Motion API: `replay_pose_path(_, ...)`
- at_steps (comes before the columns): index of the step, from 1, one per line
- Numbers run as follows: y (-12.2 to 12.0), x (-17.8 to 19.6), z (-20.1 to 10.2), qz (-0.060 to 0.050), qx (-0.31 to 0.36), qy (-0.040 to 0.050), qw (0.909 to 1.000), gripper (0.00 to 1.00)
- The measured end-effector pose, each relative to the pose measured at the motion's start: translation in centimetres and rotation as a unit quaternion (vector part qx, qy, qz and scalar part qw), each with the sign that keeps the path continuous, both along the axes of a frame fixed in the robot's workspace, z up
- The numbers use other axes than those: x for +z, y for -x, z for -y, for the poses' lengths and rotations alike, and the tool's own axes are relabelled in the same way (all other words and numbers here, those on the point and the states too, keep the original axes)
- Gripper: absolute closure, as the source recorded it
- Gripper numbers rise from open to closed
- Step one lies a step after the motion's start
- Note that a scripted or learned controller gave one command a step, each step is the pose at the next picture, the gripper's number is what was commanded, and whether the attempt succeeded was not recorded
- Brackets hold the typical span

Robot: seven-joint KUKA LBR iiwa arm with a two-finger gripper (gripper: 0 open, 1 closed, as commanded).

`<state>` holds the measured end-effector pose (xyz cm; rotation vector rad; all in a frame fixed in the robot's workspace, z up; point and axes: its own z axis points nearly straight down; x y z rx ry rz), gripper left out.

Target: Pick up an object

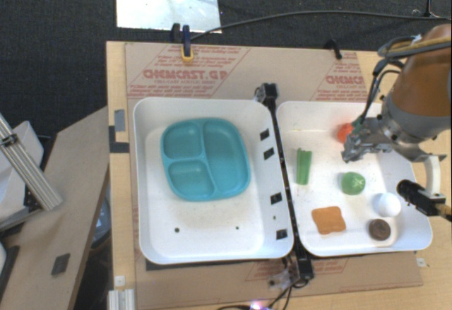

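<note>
The right bin (pixel 318 121) holds several small objects. A green stick (pixel 304 166) lies at its left. A round green object (pixel 352 183) sits near the middle, an orange square piece (pixel 328 219) toward the front. A white ball (pixel 386 203) and a brown disc (pixel 380 229) lie at the front right. A red-orange object (pixel 344 132) shows at the back, partly hidden by the gripper. My gripper (pixel 355 149) hangs over the bin's back right, just above the round green object.
The left bin (pixel 152 181) carries a teal divided plate (pixel 205 158). A black ridge with clips (pixel 277 174) separates the two bins. A cable (pixel 282 17) runs across the board behind them. The arm's orange band (pixel 426 86) fills the right side.
</note>
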<state>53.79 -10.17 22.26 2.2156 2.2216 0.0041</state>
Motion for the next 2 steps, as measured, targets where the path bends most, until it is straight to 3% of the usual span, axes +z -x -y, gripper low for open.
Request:
replay_pose_path(1, -0.1, 4.7, 0.0, 0.001, 0.001, 0.0, 1.0, 1.0)
replay_pose_path(2, -1.5, 4.5, -4.2, -0.001, 0.003, -0.0007, 1.0, 1.0)
